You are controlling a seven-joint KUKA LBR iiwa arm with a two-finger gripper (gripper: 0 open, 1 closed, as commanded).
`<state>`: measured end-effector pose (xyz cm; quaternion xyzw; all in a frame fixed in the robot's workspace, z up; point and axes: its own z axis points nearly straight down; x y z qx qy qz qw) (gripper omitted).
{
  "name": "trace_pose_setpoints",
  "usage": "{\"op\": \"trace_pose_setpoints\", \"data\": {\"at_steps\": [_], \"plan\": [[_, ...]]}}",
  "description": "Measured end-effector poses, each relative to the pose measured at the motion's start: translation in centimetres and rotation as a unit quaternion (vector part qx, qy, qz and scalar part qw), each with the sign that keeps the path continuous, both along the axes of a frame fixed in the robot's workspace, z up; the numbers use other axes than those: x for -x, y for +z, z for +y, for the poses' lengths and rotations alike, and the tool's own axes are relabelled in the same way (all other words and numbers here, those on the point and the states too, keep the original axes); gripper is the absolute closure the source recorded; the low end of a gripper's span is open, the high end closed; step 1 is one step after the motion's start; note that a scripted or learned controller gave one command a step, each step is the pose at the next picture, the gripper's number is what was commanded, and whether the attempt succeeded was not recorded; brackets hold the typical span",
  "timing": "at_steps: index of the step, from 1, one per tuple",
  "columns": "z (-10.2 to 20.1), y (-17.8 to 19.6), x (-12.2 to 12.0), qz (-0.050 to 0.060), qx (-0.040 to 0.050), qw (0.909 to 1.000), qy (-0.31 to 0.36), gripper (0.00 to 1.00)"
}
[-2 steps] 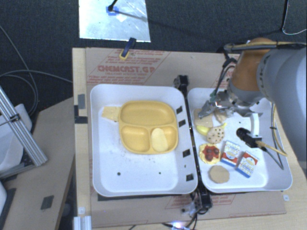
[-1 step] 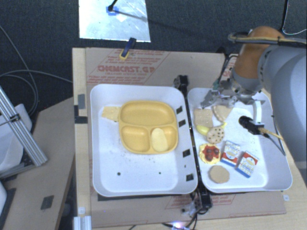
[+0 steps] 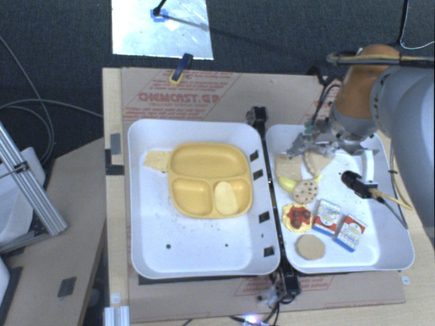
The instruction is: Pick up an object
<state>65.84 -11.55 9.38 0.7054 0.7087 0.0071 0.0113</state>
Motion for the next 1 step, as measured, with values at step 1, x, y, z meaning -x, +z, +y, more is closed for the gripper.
{"op": "trace_pose_setpoints", "data": {"at_steps": [1], "plan": [[-0.24, 1.33, -0.19, -0.003, 0.0028, 1.0, 0.0, 1.0]]}}
